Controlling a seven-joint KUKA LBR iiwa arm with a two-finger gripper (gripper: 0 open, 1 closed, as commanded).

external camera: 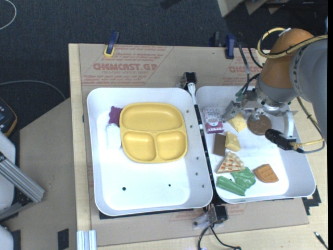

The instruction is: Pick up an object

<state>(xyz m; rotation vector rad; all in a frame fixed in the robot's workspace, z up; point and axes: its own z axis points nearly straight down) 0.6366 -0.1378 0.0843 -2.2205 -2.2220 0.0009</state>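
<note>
The arm's wrist is covering the upper part of the right bin (302, 184), and the tool (248, 110) beneath it is mostly hiding in that clutter; whether it is open or closed cannot be told. A brown round piece (259, 125) and a pale yellow wedge (238, 123) are lying just under the tool, partly masked. Toy food is sitting lower in the same bin: a pizza slice (230, 163) pointing up toward the arm, a green vegetable (237, 181) lying with its long axis across the bin, a toast-like piece (266, 173), a brown bar (219, 144) standing lengthwise. A yellow divided plate (153, 131) is filling the left bin (145, 197), half covering a purple item (114, 114).
</note>
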